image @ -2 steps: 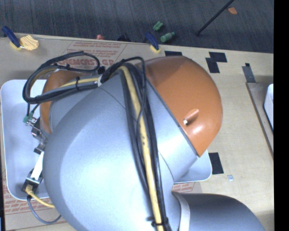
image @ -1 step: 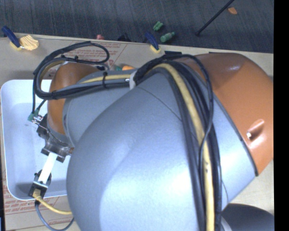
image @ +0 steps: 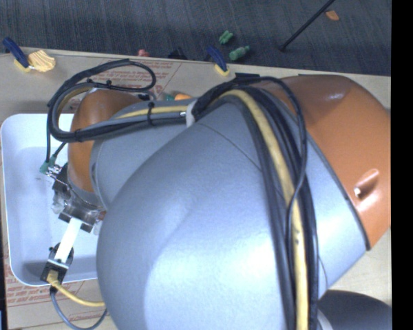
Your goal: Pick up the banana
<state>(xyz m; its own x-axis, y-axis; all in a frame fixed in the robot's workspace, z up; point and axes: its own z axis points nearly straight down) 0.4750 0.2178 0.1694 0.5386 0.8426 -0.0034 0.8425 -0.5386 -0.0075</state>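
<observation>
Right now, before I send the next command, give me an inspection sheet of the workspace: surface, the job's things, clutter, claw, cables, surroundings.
Surface: a white bin at the view's left on a light bench; the arm covers most of the rest.
Job's things: banana, nothing seen.
Clutter: nothing seen in the part of the bin that shows.
Claw: the wrist hardware hangs over the bin; the claw itself cannot be made out.
Cables: a black and yellow bundle runs along the arm; a black loop arcs over the bin's far edge; a yellow lead trails across the bin's near rim.
Surroundings: dark carpet, blue clamps on the bench's far edge, small green pieces on the floor.
</observation>
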